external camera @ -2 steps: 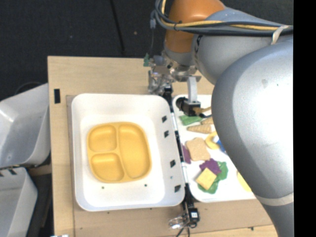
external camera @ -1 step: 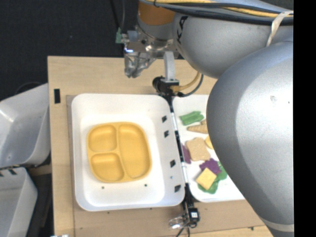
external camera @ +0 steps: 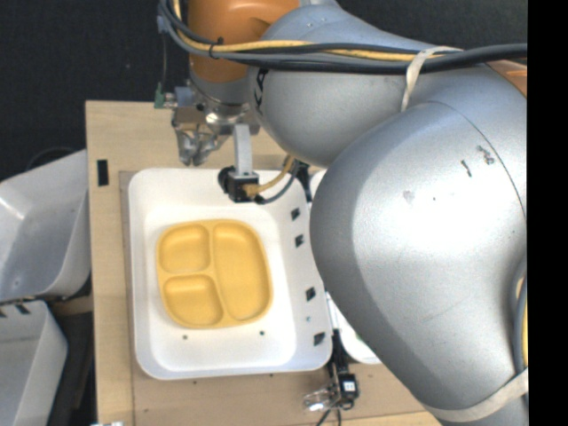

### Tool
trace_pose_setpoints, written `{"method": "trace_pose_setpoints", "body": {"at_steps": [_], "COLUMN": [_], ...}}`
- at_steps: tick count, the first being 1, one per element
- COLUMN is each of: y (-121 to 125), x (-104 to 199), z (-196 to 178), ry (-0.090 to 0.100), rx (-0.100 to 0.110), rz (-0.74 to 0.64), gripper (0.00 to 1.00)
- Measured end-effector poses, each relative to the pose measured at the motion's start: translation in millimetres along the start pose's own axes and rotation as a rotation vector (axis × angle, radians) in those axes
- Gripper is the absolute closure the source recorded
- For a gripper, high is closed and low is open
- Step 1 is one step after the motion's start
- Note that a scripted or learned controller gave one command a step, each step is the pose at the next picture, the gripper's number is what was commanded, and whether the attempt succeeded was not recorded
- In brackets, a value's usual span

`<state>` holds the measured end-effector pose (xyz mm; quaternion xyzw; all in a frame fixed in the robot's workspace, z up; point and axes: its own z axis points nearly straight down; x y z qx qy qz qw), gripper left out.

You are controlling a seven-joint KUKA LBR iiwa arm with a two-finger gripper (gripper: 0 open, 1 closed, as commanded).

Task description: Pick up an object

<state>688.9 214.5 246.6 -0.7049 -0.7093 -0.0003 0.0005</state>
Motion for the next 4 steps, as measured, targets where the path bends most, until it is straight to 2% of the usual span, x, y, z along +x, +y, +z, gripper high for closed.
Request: {"method": "trace_pose_setpoints", "body": {"at_steps": [1,2,3,4], "y": [1,0,0,-2], "x": [-12,-8,-50,-11], "z": [-40,-74,-37,77], "ry": [0.001,-0.003,-0.003,-0.003], "rx": [-0.006,0.000,0.000,0.008], "rz": [0.005,0.005,0.009,0.002], "gripper": [1.00,1.00,1.00,1.00]}}
